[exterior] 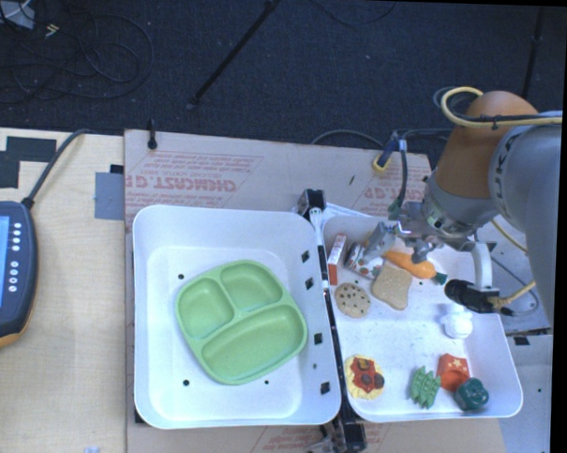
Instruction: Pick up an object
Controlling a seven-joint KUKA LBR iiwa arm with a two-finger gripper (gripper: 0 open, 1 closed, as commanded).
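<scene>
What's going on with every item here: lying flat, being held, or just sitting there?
Green plastic divided plate: flat in the left white bin, right side up.
Round chocolate-chip cookie: flat in the right white bin.
Tan toast slice: lying flat, beside the cookie.
Orange toy carrot: lying just under the gripper.
Small toy pizza: flat near the front.
Red toy pepper: sitting untouched.

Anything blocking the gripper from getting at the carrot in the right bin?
Nothing visible does. The gripper sits low at the back of the right bin, just left of the carrot. The toast slice lies against the carrot's near side, and the cookie sits farther left.
</scene>
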